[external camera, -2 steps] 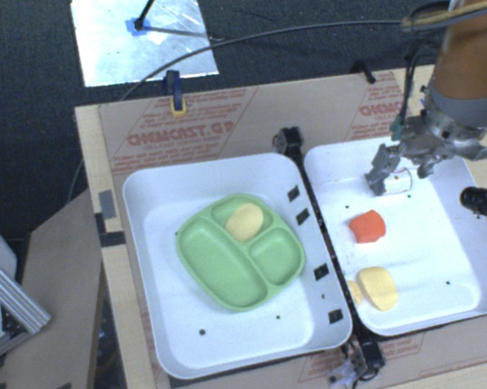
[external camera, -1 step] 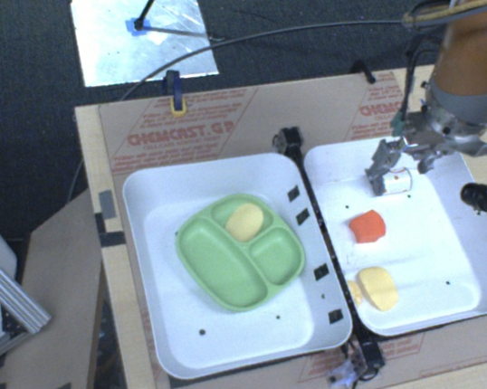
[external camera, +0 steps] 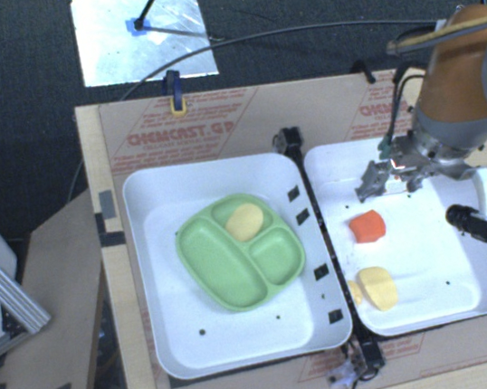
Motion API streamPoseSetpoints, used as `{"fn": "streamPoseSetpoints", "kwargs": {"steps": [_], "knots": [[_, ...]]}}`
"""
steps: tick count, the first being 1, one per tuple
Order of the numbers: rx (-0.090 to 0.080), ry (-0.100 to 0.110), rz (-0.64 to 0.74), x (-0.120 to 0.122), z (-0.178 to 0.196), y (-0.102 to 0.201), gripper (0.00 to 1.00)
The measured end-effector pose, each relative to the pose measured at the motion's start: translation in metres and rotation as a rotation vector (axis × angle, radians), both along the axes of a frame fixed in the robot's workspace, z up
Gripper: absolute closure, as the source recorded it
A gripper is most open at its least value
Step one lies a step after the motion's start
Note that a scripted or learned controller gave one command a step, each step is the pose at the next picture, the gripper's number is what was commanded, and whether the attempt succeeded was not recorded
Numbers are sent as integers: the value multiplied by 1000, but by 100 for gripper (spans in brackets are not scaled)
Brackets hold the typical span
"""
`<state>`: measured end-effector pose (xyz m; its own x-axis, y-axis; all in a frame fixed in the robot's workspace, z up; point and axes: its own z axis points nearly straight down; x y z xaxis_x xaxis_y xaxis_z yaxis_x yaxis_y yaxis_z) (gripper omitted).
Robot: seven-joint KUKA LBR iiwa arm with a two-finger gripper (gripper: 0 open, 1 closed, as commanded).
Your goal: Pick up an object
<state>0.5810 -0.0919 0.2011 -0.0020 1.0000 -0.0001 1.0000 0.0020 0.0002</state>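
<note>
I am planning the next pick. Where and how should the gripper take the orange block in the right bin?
Probably from straight above, fingers closing on opposite side faces of the orange block. It lies low and alone on the right bin floor, clear of the yellow piece.

I see two white bins (external camera: 250, 348) — left one carries light green divided plate (external camera: 239, 252) with pale yellow piece (external camera: 246, 221). Right bin: orange-red block (external camera: 368, 226), yellow piece (external camera: 377, 288). Arm (external camera: 468, 76) grey, orange band — tabletop (external camera: 213, 120) tan, red lettering.
</note>
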Motion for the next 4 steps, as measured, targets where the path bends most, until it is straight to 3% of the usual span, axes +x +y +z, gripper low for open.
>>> {"fn": "streamPoseSetpoints", "kwargs": {"steps": [2,3,4], "knots": [[1,1,-2,5,-109,2,0],[-1,-2,-3,5,-98,2,100],[0,-2,-3,-2,-40,0,100]]}}
